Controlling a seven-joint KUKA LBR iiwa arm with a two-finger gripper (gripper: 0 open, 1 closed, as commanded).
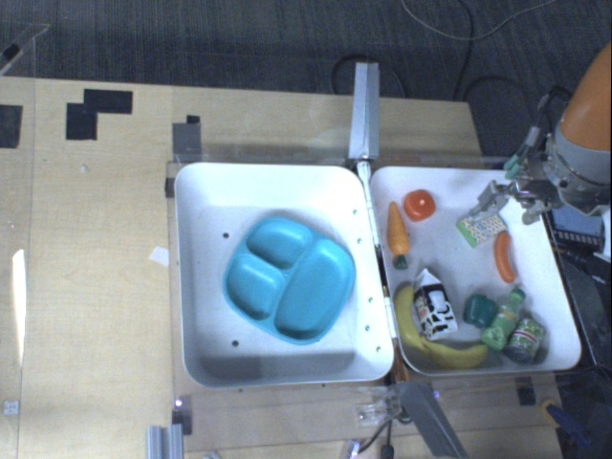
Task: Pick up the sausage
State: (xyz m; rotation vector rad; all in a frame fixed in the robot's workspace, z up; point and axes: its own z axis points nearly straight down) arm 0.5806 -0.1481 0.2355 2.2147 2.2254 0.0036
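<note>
- While the sausage lies flat on the floor of the right bin, near its right wall, nothing of the pickup looks done yet.
- Above and a little to the right of the sausage, the gripper hangs over the bin's upper right corner; its two fingers stand spread apart with nothing between them.
- One finger points down-left toward a small patterned packet, which sits just up-left of the sausage; the other finger reaches toward the bin's right rim.
- Left of the sausage, well apart from it, are a red tomato and a carrot; below it sit green bottles, a black-and-white carton and a banana.
- As I judge it, what remains is nearly everything: bring the open fingers down over the sausage, straddle it across its narrow width, close, and lift.
- The packet close by could get nudged or caught instead.
</note>
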